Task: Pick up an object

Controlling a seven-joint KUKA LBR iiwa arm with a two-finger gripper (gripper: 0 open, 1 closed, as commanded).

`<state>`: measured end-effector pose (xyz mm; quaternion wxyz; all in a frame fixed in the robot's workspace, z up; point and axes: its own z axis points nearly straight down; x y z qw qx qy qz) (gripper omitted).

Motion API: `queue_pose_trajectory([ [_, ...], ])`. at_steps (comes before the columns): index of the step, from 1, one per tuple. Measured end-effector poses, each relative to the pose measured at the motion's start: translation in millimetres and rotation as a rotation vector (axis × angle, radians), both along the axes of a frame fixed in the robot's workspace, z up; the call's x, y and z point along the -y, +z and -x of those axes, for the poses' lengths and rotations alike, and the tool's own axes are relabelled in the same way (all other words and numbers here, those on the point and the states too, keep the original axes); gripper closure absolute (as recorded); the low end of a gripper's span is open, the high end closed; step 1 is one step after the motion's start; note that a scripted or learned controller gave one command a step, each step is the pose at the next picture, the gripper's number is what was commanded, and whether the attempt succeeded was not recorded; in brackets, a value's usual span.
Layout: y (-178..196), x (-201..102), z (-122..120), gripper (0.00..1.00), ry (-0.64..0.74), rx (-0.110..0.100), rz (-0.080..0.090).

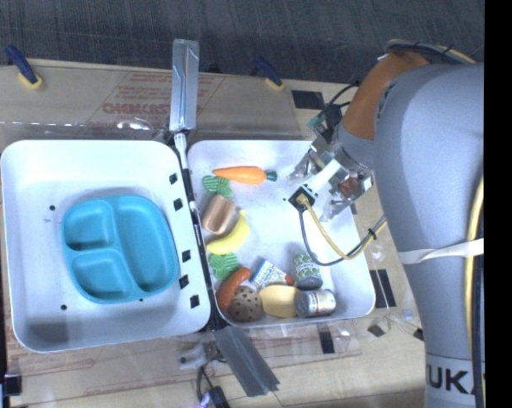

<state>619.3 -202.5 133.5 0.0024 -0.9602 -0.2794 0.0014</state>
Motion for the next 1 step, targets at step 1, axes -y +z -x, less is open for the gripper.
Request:
queue_pose_trajectory([
  [1, -42.7, -13.9, 22.0, 0.0, -0.348, -0.003, 0.001],
])
